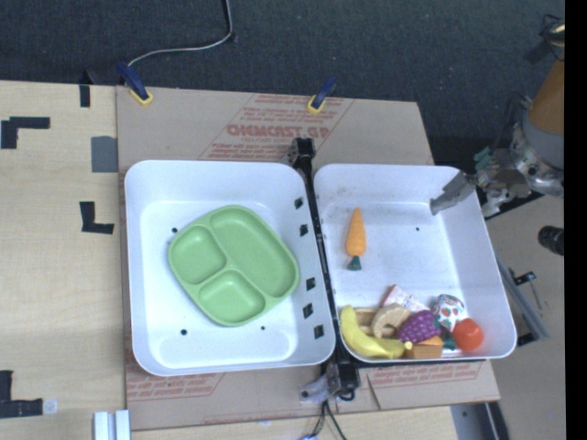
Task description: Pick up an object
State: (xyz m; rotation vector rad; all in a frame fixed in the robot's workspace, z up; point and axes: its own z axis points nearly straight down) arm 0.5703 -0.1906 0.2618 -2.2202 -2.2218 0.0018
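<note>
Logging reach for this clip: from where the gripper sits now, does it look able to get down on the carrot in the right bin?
Probably yes. The carrot lies alone on bare bin floor, apart from the toy pile, and the gripper hangs at the right bin's far right rim with nothing between them.

Arm (548,108) cropped at right edge.

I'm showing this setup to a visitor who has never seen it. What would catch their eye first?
Probably the green divided plate, lying alone in the left bin. Next, the bright heap of toy food in the near corner of the right bin, with a yellow banana at its edge and a lone orange carrot farther back. The gripper sits over that bin's far right rim.
</note>
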